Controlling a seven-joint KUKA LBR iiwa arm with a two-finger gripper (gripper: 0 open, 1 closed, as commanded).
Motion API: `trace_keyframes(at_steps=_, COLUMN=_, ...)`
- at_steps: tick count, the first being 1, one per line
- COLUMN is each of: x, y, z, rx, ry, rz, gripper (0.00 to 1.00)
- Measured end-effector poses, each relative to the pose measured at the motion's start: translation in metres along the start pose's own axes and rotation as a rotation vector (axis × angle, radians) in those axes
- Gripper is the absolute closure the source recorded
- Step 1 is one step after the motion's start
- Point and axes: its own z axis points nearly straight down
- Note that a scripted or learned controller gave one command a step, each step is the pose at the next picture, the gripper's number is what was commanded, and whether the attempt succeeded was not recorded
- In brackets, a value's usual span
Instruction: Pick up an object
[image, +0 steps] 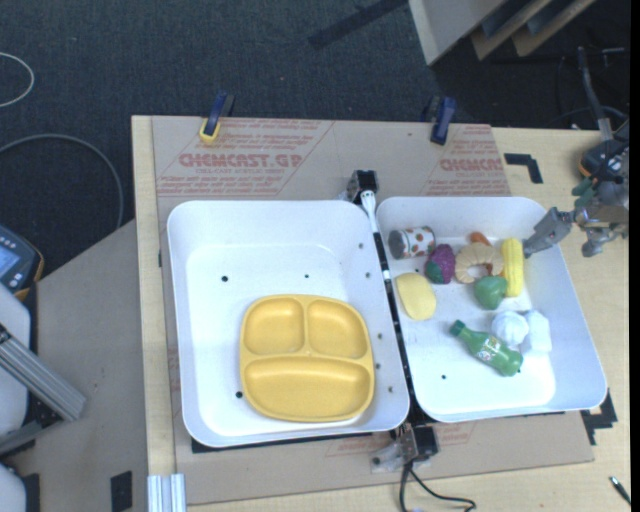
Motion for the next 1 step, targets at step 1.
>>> trace_keyframes(at_steps=1, x=0.0692, y=-0.0575, z=-0.0125, rx=0.004, ry=0.005, rz=-0.006, gripper=0.0)
